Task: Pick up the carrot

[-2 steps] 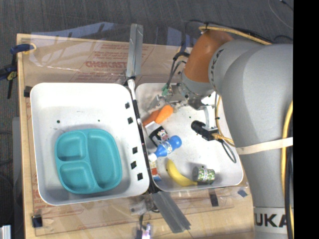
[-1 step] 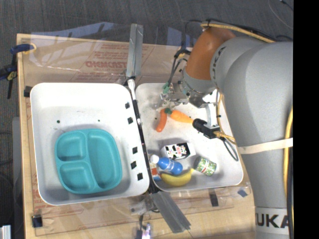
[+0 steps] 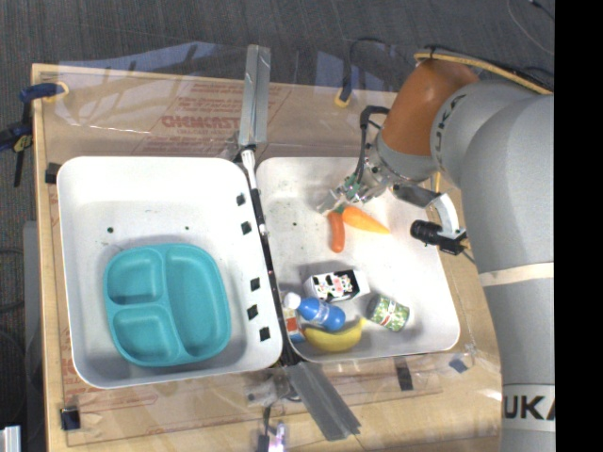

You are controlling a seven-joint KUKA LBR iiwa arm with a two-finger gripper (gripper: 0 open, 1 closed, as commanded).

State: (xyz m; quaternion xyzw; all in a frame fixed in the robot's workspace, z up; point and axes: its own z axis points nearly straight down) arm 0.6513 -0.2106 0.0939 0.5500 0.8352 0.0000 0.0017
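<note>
Where wrist hides it, hand [image 3: 350, 192] grip unreadable, just above carrot [image 3: 364, 218], right bin [image 3: 443, 285].

A single camera is fixed above the bench [image 3: 141, 92] and looks down at a slant, far enough back to take in both white bins side by side, the left bin [image 3: 85, 186] and the right bin [image 3: 292, 182], with dark floor beyond the bench's far edge at the top. The arm [image 3: 490, 158] comes in from the right side and bulks large there, nearer the lens than the bins
</note>
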